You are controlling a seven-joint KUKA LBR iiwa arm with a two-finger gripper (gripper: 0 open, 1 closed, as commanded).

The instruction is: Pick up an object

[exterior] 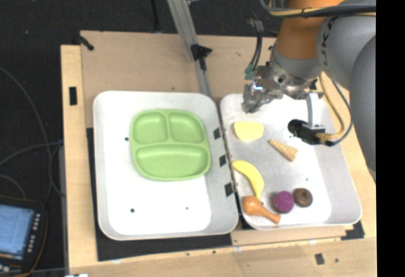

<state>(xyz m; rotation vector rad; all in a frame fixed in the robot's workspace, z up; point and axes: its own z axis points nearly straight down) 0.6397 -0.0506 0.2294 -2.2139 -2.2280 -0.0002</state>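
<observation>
Two shallow white bins side by side on a pale wooden tabletop (pixel 126 57): left bin (pixel 114 206), right bin (pixel 335 193). One light green plastic tray with three compartments (pixel 170 145) in the left bin, lying flat toward the far half. Six small toy pieces in the right bin: one pale yellow rounded piece (pixel 248 131) near the far left corner, one tan ribbed cone (pixel 283 149) just right of it, one yellow banana (pixel 249 176) along the left wall, one orange pear-shaped piece (pixel 258 207) at the near left, one purple round piece (pixel 283 201) beside it, one brown ring like a small doughnut (pixel 303 197) touching or almost touching the purple piece. Banana curved, long axis running from far left to near right. Cone with long axis slanted the same way, narrow tip toward the far left, wide end toward the near right. Orange piece with its thin end toward the near right. One grey arm with an orange band (pixel 313 10), cut off at the right edge. One metal hand (pixel 254 100) low over the far left corner of the right bin, just beyond the pale yellow piece; fingers blurred against the bin wall, opening impossible to tell, nothing seen between them. One black fitting with cables (pixel 305 131) hanging beside the wrist. One slanted metal pole (pixel 180 16) behind the bins, top cut off.
</observation>
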